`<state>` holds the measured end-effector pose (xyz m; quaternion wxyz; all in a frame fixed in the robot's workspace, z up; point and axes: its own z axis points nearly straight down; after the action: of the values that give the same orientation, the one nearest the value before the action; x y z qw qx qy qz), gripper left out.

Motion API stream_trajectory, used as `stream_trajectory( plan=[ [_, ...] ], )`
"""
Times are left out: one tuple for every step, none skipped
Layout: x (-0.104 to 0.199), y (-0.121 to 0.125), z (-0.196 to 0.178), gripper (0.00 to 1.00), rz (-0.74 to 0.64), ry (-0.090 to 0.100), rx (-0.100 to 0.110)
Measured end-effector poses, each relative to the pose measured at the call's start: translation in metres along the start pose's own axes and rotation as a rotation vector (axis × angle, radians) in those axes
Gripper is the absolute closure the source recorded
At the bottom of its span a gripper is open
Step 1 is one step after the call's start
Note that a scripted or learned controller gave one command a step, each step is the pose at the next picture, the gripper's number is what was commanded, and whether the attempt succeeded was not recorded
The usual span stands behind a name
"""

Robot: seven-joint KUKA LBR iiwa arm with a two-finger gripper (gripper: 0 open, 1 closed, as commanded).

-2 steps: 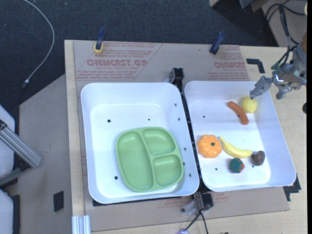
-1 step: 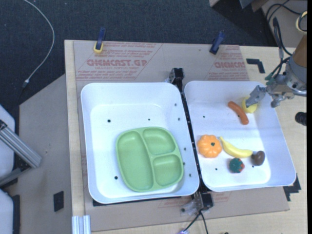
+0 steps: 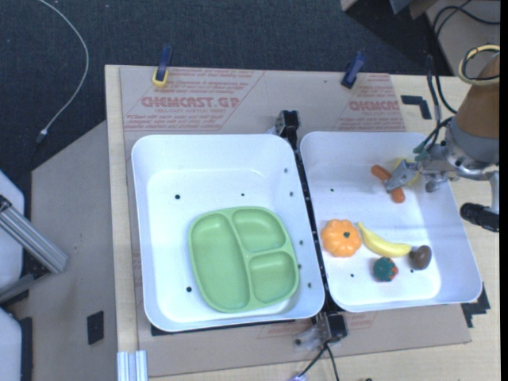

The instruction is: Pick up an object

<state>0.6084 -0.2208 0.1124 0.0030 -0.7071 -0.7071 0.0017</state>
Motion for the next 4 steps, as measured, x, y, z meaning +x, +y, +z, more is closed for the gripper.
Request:
stream_trajectory(
  plan=[
    [0.000,0.002,-0.015,1.00,-0.001,-0.003,-0.009],
    [0.006,0.012,-0.072,1.00,-0.002,-0.005,-0.014],
    [0.005,0.013,-0.105,1.00,-0.001,-0.004,-0.013],
    [0.058,-0.004,-0.117,1.00,-0.004,0.000,-0.005]
  ],
)
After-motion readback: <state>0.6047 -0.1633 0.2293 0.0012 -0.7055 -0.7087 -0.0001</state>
